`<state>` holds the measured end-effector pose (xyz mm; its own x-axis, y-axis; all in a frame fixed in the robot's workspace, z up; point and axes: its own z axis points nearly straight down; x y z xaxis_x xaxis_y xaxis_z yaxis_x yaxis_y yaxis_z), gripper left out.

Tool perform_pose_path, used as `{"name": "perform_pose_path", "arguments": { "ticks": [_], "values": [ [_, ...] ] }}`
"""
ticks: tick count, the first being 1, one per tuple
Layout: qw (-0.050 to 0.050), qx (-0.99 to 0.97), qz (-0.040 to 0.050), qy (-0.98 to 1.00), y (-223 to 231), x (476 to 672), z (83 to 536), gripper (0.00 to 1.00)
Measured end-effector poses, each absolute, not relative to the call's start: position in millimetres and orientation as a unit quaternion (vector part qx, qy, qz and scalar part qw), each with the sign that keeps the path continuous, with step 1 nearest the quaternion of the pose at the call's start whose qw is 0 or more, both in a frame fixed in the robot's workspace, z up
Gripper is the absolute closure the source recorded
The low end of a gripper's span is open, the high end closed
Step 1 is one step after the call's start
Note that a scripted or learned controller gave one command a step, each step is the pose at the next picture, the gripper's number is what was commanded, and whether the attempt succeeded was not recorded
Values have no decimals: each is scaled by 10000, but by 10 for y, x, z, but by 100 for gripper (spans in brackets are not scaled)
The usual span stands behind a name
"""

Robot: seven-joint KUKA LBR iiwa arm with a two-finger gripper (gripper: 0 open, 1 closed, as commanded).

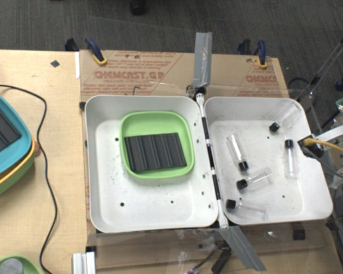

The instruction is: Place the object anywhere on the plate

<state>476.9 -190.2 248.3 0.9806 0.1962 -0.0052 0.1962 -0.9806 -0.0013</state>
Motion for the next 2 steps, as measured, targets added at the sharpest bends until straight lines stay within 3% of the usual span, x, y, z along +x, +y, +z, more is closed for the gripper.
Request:
{"name": "perform_pose_path", "arguments": {
  "ticks": [1, 2],
  "values": [
    [5, -9951, 29, -992, -2224, 4769, 2623, 0],
    [9, -9948, 33, -1016, -1774, 4772, 2537, 0]
  ]
}}
